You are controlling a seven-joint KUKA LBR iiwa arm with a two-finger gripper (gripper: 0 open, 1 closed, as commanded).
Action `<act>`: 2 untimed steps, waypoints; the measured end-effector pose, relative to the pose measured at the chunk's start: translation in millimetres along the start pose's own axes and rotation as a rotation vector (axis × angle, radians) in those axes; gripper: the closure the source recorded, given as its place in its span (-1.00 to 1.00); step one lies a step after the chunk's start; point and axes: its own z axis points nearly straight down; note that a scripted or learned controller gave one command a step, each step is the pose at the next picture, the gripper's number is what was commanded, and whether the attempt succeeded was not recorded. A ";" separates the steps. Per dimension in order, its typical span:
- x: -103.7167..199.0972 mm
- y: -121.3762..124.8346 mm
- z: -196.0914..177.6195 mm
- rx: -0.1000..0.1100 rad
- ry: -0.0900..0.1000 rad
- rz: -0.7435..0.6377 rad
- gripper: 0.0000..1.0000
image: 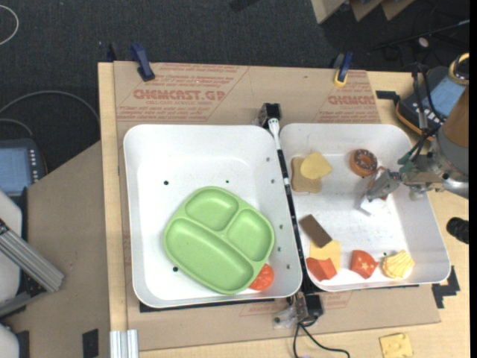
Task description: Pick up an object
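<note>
Hovering with unclear finger spread, the tool [378, 189] sits just beside the doughnut [364, 162].

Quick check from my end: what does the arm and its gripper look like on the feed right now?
The grey arm enters at the view's right edge, its wrist section rounded and tan-grey. Dark cables run along it near an orange-and-blue part above. The two-finger gripper is dull grey metal, slim and angular, on a darker mounting block.
</note>
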 end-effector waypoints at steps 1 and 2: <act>-15.9 67.8 23.4 -0.003 -0.002 -0.003 -1.00; -7.0 103.8 92.7 -0.010 -0.004 -0.001 -1.00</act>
